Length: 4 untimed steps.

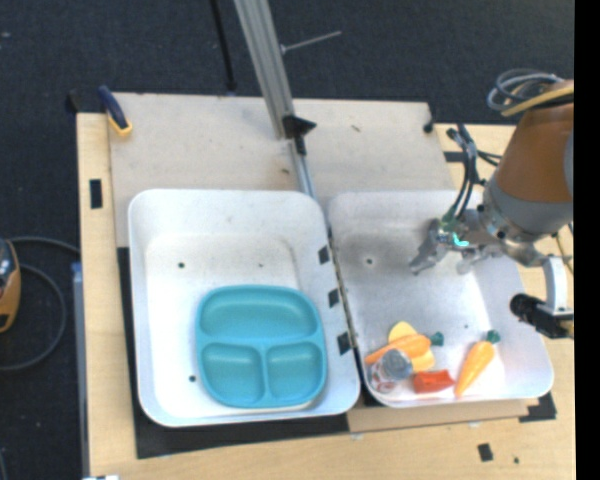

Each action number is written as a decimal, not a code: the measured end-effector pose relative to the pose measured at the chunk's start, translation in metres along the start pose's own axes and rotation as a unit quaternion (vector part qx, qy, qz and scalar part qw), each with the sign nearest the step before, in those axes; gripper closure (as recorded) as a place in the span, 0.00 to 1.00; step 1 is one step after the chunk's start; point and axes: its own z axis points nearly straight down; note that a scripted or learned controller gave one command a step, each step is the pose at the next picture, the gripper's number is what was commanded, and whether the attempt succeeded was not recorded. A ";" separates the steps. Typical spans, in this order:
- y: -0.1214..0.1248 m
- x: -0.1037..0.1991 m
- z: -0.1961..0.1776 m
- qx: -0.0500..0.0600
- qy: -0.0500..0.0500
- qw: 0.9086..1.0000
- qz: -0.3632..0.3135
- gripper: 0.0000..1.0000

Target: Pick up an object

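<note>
Tool (442,251) hovers over bare right bin (380,268) floor, can't tell its state. Carrot (474,366) and toy pile (408,360) sit below it, teal tray (262,346) off left.

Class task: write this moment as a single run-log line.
end effector: above right bin, nothing held | toy carrot: right bin, near corner | blue divided tray: left bin

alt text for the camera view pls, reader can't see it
A grey and orange robot arm reaches in from the right, its gripper hanging over a bare part of the right bin. Small toys lie heaped at that bin's near edge, among them a carrot and a red piece. The left bin holds a blue divided tray.
</note>
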 end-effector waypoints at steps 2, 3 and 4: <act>0.002 0.009 0.052 0.001 0.000 1.000 0.000 0.00; 0.002 0.008 0.105 0.000 -0.001 1.000 0.001 0.00; 0.003 0.007 0.091 -0.003 -0.001 1.000 0.003 1.00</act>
